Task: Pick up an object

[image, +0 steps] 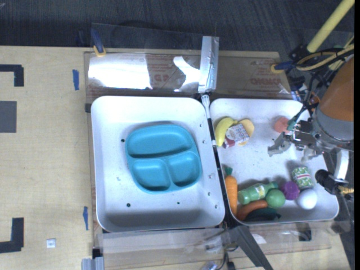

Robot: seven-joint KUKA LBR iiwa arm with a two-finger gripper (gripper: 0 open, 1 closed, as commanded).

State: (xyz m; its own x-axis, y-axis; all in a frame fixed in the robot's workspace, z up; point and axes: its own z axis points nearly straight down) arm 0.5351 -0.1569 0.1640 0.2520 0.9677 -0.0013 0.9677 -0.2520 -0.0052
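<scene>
The right white bin (pixel 256 153) holds several toy items: a yellow banana (pixel 223 129), a white and red packet (pixel 238 134), a red-orange piece (pixel 280 123), an orange carrot (pixel 231 191), a green bottle (pixel 253 193), a green ball (pixel 275 197), a purple piece (pixel 291 189), a white egg (pixel 307 199) and a green-and-white can (pixel 302 176). My gripper (pixel 278 147) hangs over the bin's right part, below the red-orange piece and above the can. It is open, with bare bin floor showing between its fingers.
The left white bin (pixel 107 196) carries a blue divided plate (pixel 163 155). A raised rim (pixel 212 151) separates the two bins. Yellow and black cables (pixel 315 52) hang at the upper right, behind the arm's orange band (pixel 343 97).
</scene>
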